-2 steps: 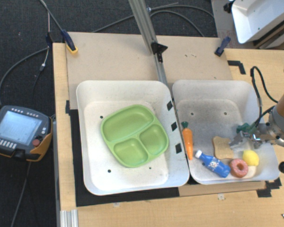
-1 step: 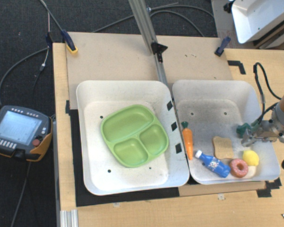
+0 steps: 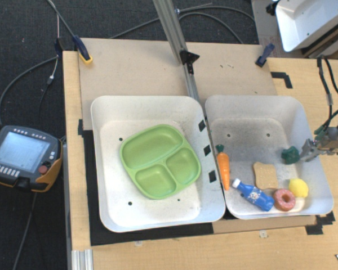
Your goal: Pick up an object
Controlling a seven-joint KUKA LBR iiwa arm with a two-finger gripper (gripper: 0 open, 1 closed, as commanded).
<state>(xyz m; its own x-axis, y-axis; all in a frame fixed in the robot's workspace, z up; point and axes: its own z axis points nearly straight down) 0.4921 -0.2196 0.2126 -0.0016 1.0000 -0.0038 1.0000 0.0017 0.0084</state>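
Claw [image 3: 307, 152] touching green object [image 3: 290, 155], right bin [image 3: 245, 108]

green divided plate [image 3: 160, 161] sat in left bin [image 3: 107, 117], carrot [image 3: 223, 169], blue bottle [image 3: 254, 195], toast [image 3: 265, 175], donut [image 3: 284, 199], lemon [image 3: 298, 188] scattered in right bin [image 3: 253, 108], gripper [image 3: 312, 148] parked beside a dark green thing [image 3: 290, 155]

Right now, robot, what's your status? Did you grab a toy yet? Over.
Pincer at right bin's right wall, touching small green toy. Grip unclear. Carrot, bottle, donut, lemon, toast lying nearby.

A tan bench [image 3: 135, 66] carries two shallow white bins side by side: the left bin [image 3: 101, 151] and the right bin [image 3: 304, 122], touching.
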